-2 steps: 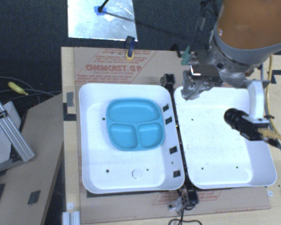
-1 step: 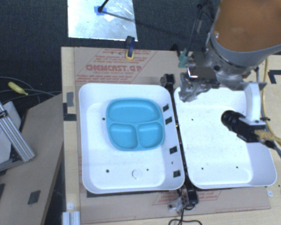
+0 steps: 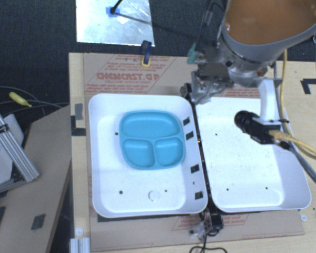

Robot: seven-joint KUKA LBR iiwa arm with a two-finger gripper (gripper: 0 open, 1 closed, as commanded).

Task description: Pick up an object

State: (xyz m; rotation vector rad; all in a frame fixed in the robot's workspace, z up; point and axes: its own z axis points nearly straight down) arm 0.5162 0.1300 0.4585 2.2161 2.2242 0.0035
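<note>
A light blue divided plate (image 3: 150, 139) with three compartments lies flat in the middle of the left white bin (image 3: 102, 194). My gripper (image 3: 203, 90) hangs over the far end of the seam between the two bins, above the top left corner of the right bin (image 3: 292, 191). It is up and to the right of the plate and apart from it. The grey and orange arm above hides most of the gripper, and I see nothing held in it.
Both bins rest on a brown board with red print (image 3: 126, 75). Small black clips (image 3: 194, 168) line the seam between the bins. A blue and yellow clamp (image 3: 146, 53) and a shiny sheet (image 3: 113, 15) lie beyond the left bin. An aluminium frame (image 3: 8, 146) stands at far left.
</note>
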